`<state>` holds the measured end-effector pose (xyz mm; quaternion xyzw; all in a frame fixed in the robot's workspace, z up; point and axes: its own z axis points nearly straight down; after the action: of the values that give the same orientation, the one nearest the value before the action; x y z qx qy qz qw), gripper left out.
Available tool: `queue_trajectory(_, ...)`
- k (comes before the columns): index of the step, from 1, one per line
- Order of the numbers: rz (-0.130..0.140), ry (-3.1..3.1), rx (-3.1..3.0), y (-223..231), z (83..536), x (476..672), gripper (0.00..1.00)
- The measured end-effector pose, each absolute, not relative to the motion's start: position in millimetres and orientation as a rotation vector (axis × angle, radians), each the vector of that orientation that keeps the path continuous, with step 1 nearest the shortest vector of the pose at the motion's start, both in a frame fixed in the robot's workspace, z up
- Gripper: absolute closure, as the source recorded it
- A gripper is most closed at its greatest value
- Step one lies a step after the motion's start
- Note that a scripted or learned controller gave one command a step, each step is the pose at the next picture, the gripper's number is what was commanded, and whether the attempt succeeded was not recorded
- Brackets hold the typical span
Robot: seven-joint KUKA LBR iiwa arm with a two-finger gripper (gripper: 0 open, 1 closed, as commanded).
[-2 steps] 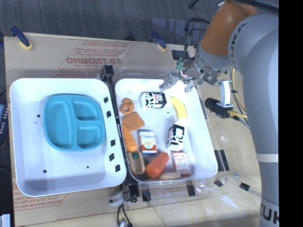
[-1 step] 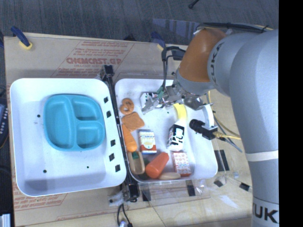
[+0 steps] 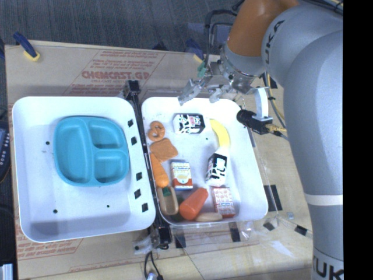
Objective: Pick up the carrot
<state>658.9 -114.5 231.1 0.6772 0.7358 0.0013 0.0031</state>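
Two shallow white bins (image 3: pixel 26 156) sit side by side before you. Your grey two-finger gripper (image 3: pixel 201 93) hovers with fingers spread wide, holding nothing, over the far rim of the right bin (image 3: pixel 256 179). The slim orange carrot (image 3: pixel 159 172) lies along that bin's left wall, between a tan bread slice (image 3: pixel 164 149) and a small juice carton (image 3: pixel 182 175). A blue divided plastic tray (image 3: pixel 92 150) rests in the left bin.

Two white bins (image 3: pixel 23 156), one blue tray (image 3: pixel 91 150), two milk cartons (image 3: pixel 189 123)
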Motion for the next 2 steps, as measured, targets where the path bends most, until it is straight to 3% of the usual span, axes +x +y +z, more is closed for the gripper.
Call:
queue_trajectory(1,-0.003,2.454,1.968,-56,208,601.2,0.00)
queue_trajectory(2,-0.003,2.414,2.005,-134,228,645.7,0.00)
